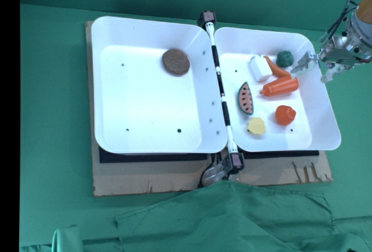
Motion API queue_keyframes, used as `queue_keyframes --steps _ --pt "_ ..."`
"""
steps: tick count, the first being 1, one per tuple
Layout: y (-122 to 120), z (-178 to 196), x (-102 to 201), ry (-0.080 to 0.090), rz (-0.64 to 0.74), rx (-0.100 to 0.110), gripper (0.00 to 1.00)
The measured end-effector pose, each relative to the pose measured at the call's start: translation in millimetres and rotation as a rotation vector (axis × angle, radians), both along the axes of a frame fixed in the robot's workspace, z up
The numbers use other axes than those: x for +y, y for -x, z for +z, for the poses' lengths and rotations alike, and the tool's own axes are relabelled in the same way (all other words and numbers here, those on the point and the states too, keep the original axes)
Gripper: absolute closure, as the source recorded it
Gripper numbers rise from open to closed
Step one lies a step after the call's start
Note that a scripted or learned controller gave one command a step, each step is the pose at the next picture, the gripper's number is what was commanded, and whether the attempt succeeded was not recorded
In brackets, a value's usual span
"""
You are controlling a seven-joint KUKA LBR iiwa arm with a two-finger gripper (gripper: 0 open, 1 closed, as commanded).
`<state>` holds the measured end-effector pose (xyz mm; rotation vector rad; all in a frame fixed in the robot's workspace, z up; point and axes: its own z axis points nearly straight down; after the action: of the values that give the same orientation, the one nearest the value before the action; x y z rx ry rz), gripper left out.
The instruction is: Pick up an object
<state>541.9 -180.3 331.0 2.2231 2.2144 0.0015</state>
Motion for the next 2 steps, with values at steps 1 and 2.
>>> queue_keyframes --steps 1,2 --pt "0.0 0.0 0.0 0.000 0.000 0.000 0.00" --pt "-10.3 -51.3 -1.4 -0.001 0.000 0.004 0.00"
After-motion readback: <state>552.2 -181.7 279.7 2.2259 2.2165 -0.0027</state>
